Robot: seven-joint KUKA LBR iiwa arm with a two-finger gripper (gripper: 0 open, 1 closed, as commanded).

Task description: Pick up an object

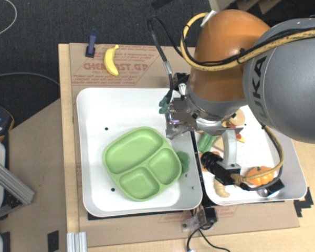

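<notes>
Up on the cardboard: we spot a banana, curved, smooth, yellow, outside both bins.
Left bin: glossy white; our likeliest target, a green plate, three moulded compartments, lies flat, too wide and slick, we reckon, for a clean pinch.
Dividing wall: gripper hangs above it; clenched or released, we cannot tell; it could strike the rim.
Right bin: small orange piece, rounded, crowded; easily nudged.
</notes>
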